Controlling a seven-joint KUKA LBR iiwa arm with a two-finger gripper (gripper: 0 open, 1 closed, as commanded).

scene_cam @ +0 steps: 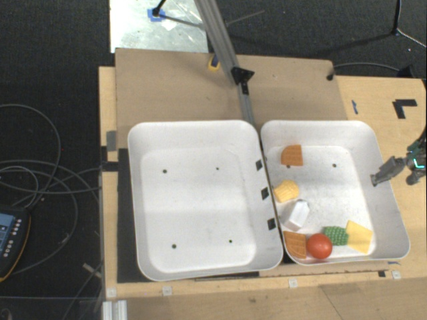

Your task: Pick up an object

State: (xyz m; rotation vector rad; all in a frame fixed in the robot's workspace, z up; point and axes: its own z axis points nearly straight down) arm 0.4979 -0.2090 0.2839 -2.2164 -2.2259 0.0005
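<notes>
Jaws [390, 172] hang over the right bin's [383, 199] rim; their grip can't be told.

Gripper [393, 171] at the right frame edge, arm largely cut off.

The arm behind the gripper runs out of frame at the right edge, so only its tip and a small teal-lit part show; the finger spacing is too small and blurred to judge. Well to the gripper's left and below it, a white object [297, 213] blends into the right bin [363, 133], its shape unclear; a waffle-like orange piece [295, 244] lies partly behind a red ball [320, 247].
</notes>
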